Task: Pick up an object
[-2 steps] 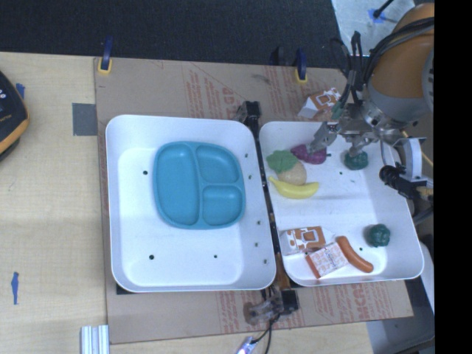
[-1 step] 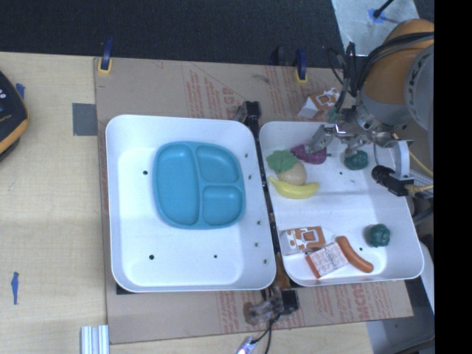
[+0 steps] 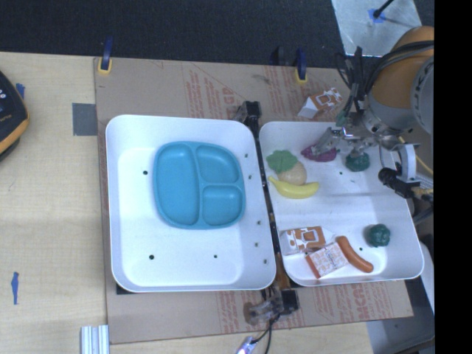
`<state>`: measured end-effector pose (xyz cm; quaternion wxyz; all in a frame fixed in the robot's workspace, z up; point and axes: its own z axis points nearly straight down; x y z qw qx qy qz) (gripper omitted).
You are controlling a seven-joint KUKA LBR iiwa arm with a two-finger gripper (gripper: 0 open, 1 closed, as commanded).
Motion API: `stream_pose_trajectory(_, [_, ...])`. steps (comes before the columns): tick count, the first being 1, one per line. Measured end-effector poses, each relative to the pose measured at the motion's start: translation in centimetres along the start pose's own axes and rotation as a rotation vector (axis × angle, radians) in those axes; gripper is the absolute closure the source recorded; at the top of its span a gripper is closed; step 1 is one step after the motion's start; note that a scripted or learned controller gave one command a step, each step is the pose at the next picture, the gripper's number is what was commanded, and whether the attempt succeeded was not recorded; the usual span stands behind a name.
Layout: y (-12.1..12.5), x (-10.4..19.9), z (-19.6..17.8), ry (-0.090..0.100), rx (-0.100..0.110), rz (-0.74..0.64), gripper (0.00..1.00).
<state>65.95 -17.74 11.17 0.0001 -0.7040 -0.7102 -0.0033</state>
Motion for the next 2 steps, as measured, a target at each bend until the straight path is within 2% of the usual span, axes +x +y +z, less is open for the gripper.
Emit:
stream_pose_trajectory(1, [-0.06, 0.50, 1.58, -0.006, -0.001, 0.002, 0.00])
stream_pose_trajectory(2, [-0.26, 0.41, 0.85, -0.005, 0.007, 0.001, 1.00])
